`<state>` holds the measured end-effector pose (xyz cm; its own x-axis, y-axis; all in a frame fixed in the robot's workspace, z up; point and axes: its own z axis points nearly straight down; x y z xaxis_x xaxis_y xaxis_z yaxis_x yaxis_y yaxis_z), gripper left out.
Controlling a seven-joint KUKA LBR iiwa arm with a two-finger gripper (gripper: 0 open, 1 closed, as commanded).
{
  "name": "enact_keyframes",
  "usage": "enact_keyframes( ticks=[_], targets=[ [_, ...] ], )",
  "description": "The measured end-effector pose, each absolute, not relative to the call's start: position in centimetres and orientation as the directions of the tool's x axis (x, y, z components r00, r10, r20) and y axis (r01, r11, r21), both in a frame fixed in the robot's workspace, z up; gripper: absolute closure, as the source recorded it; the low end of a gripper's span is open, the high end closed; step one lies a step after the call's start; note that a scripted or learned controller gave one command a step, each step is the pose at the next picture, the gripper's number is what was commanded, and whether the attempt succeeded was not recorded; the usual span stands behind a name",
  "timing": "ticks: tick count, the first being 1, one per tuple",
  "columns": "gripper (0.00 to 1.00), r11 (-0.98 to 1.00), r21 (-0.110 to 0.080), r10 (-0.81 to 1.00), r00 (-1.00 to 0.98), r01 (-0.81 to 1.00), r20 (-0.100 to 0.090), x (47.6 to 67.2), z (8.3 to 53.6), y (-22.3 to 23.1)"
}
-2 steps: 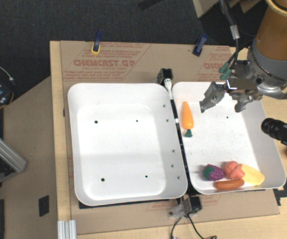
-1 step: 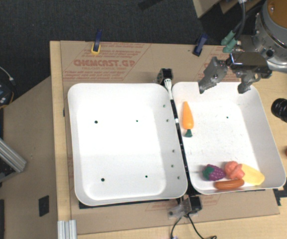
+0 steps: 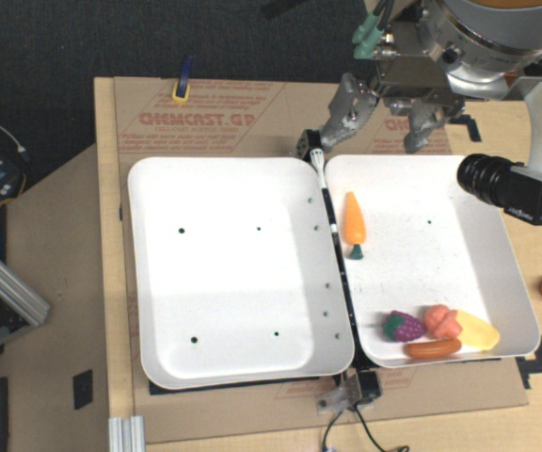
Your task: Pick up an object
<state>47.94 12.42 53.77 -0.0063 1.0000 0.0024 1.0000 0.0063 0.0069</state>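
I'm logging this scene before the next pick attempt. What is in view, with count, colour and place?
bins: 2, white, side by side on the bench
carrot: 1, orange with green top, right bin, near its left wall
grapes: 1 bunch, purple, right bin, near corner
sausage: 1, red-orange, right bin, front edge, beside the grapes
pink toy: 1, pink-orange, right bin, behind the sausage
yellow toy: 1, yellow, right bin, right of the pink toy
cardboard: 1 sheet, brown, under the bins
clip: 1, blue and yellow, cardboard's far edge
gripper: 1, grey, open, above the far edge of the right bin, holding nothing
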Motion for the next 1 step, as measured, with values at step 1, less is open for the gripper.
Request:
enact_keyframes(
  ticks=[1],
  targets=[
    [0.0,-0.004,-0.019,1.0,0.003,1.0,-0.005,47.75,34.72,10.37]
  ],
)
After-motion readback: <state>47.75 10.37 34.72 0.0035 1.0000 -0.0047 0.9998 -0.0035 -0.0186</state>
